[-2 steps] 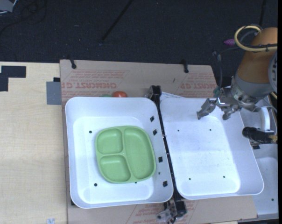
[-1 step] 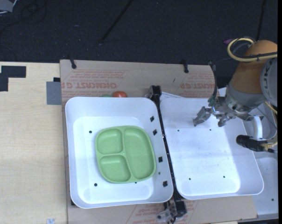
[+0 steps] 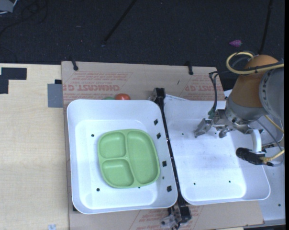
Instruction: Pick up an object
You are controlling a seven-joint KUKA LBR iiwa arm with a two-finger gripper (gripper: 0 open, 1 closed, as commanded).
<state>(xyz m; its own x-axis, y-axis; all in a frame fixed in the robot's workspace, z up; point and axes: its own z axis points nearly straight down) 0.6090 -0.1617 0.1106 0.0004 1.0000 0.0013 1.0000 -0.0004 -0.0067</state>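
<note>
A pale wooden bench [image 3: 25, 147] runs under a dark floor strewn with cables, and on it a sheet of brown cardboard [image 3: 135, 80] with red printing carries two shallow white bins side by side. The left bin [image 3: 82, 186] holds a light green plate [image 3: 128, 158] with three compartments, lying flat near the middle of the bin floor, slightly toward the divider between the bins. Behind the left bin's far rim, a small red object [image 3: 122, 97] and a bit of green beside it sit on the cardboard; what they are cannot be made out. The right bin [image 3: 216, 176] has a bare white floor with a few faint scuffs. The grey arm [image 3: 273, 97] with its orange band [image 3: 252, 83] comes in from the right, and its gripper [image 3: 212, 128] hangs over the far part of the right bin, well apart from the green plate. The fingers [image 3: 201, 128] are spread, with nothing between them. A black clamp [image 3: 159, 94] sits where the two bins meet at the far edge.
</note>
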